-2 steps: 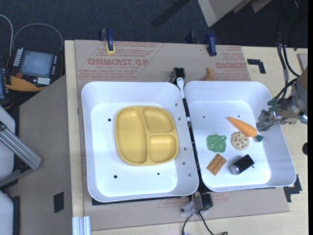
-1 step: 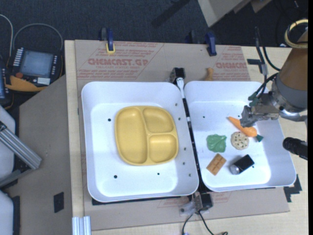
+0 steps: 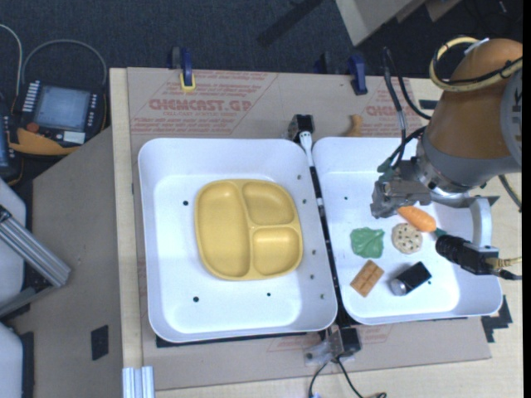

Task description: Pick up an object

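Bench bears two white bins, side by side.

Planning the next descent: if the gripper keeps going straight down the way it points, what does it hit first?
Probably the orange carrot-like piece, which lies right beside the gripper in the right bin. Depth is unclear from this slanted view, so it could instead land on bare bin floor just beside it.

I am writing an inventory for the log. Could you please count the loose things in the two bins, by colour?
Yellow: 1, the divided plate in the left bin.
Orange: 1, the carrot.
Green: 1, the leaf.
Tan: 2, the cookie and the cracker.
Black: 1, the block.
Total: 6, five of them in the right bin.
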Available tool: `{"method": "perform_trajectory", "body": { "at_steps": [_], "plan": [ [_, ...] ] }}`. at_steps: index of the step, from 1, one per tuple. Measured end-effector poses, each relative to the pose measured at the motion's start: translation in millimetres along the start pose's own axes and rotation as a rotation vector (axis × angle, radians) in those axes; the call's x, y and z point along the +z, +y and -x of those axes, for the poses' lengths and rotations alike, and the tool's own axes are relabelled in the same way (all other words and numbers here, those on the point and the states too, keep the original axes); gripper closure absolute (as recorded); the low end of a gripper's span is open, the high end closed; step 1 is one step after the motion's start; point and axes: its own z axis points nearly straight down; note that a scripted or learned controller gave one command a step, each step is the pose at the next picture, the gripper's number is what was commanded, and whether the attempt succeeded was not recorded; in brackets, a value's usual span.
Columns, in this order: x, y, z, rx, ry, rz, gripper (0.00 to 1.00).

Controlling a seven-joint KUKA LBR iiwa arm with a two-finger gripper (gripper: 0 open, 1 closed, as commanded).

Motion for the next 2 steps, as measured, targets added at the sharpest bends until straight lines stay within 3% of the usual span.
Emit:
{"method": "perform_trajectory", "body": {
  "at_steps": [2],
  "plan": [
    [-9.4,12.1,-109.8,0.0,-0.001,0.004,1.0]
  ]
}}
